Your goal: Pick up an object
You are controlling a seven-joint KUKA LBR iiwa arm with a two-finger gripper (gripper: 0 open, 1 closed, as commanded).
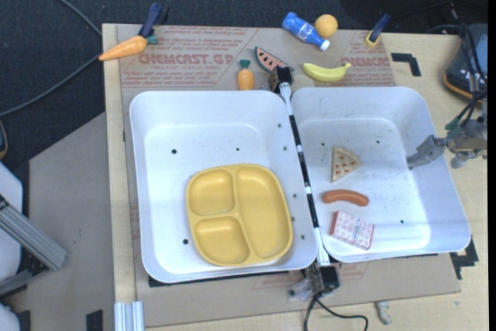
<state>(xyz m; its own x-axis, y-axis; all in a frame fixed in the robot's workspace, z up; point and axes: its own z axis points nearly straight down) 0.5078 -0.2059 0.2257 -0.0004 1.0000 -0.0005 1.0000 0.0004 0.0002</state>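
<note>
gripper (425, 151): at your right bin's (411, 108) right rim, fingers — cannot tell
sausage (345, 198): bin floor, between pizza slice (344, 163) and pink packet (352, 229)

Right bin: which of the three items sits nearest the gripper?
The pizza slice, highest in the right bin. The gripper is just right of it; the sausage and the red-and-white packet lie lower down.

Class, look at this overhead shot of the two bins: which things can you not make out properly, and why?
- Gripper, camera view: small and blurred at the right bin's rim; finger state unreadable.
- Arm: cut off by the picture's right edge.
- Small pack in the right bin: print too small to read.
- Yellow tray in the left bin: hides the bin floor beneath it.
</note>
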